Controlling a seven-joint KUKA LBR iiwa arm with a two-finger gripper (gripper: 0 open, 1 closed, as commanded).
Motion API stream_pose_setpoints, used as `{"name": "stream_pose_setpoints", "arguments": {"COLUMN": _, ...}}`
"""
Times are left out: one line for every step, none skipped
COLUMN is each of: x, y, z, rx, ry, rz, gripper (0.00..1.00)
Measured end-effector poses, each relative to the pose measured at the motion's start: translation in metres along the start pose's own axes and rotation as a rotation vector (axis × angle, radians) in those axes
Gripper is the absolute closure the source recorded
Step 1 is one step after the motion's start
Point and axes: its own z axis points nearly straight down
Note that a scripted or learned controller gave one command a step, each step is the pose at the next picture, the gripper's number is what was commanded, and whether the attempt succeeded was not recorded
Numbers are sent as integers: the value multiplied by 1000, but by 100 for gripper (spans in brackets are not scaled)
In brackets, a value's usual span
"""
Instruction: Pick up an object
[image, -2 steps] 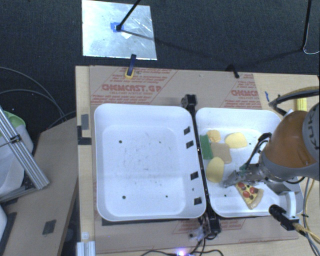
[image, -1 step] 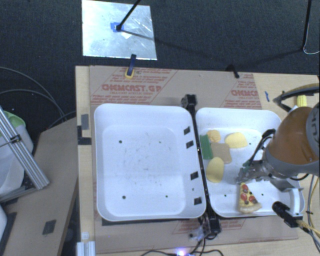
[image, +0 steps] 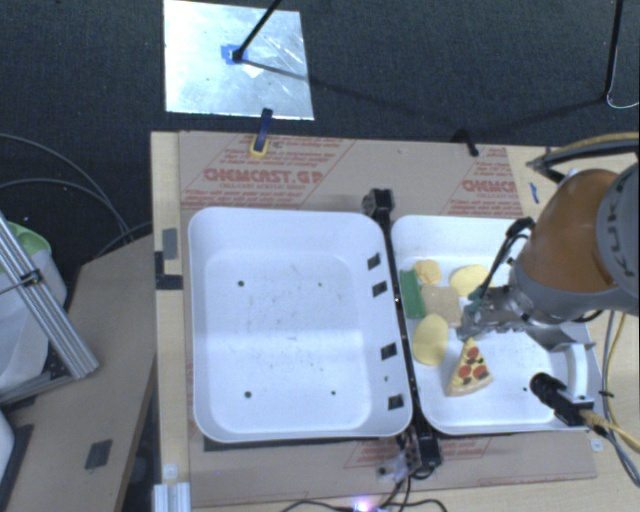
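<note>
Operator: Status of pick?

Technician: Two-finger gripper (image: 478, 318) is low in the right shallow white plastic bin (image: 500, 415), among the toy food. Its tips sit just beside the pale yellow rounded plastic piece (image: 431, 340) and above the triangular toy pizza slice (image: 468, 368).

Operator: Finger state?

Technician: Cannot tell; the wrist obscures them. No object is visibly clamped.

Operator: Remaining items?

Technician: Green flat strip (image: 409, 290), beige block (image: 438, 299) and two small yellow pieces (image: 466, 277) rest on the bin floor. Judged: approach done; grasp and lift outstanding. Left shallow white bin (image: 290, 320) is the neighbour.
</note>
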Motion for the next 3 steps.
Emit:
{"name": "stream_pose_setpoints", "arguments": {"x": 59, "y": -18, "z": -62, "rx": 2, "ry": 1, "rz": -2, "gripper": 100}}
{"name": "stream_pose_setpoints", "arguments": {"x": 124, "y": 41, "z": -26, "rx": 6, "ry": 1, "rz": -2, "gripper": 100}}
{"name": "stream_pose_setpoints", "arguments": {"x": 68, "y": 13, "z": -85, "rx": 2, "ry": -3, "rz": 13, "gripper": 100}}
